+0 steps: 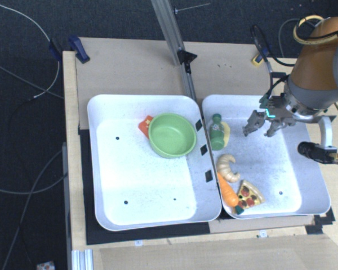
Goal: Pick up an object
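Camera view: hand (263,128) hangs over the right bin (287,201), upper middle, fingers spread apart, nothing between them. Green bottle (216,131) lies at that bin's left wall, a pale yellow item just behind it. Below: croissant (227,167), carrot (228,193), pizza slice (249,195) clustered near the front left corner, well apart from the hand. Left bin (129,196) holds a green bowl (171,134) at its upper right, a red-orange piece (145,125) touching its left rim. Both bins sit on the worktop (129,66).
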`<state>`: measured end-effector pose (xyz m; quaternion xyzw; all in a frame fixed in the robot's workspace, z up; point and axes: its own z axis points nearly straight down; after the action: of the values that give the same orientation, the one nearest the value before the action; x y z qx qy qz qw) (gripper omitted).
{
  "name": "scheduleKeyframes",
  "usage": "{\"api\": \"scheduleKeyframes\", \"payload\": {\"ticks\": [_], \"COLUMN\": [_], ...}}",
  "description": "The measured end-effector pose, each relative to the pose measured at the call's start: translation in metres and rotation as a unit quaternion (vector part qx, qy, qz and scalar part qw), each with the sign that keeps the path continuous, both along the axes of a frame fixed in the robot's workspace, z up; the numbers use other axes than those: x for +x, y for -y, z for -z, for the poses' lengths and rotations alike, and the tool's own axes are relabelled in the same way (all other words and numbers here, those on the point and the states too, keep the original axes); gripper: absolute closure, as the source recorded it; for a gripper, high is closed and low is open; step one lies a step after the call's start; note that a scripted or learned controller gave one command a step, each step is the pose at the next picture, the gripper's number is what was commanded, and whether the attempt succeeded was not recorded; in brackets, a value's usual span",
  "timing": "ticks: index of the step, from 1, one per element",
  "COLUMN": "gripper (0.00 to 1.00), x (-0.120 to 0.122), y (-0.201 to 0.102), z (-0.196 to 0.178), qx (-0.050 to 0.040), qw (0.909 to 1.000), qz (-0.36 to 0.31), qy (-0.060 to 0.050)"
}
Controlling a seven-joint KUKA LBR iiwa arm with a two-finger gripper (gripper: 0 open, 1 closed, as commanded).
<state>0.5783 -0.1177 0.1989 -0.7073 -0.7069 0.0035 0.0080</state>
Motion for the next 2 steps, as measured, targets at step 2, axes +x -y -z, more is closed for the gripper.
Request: {"api": "scheduleKeyframes", "payload": {"ticks": [2], "gripper": [0.0], "x": [-0.008], "y": [0.006], "z": [0.05], "qx": [-0.0001], "qw": [1.0], "qz": [0.001], "qy": [0.0]}}
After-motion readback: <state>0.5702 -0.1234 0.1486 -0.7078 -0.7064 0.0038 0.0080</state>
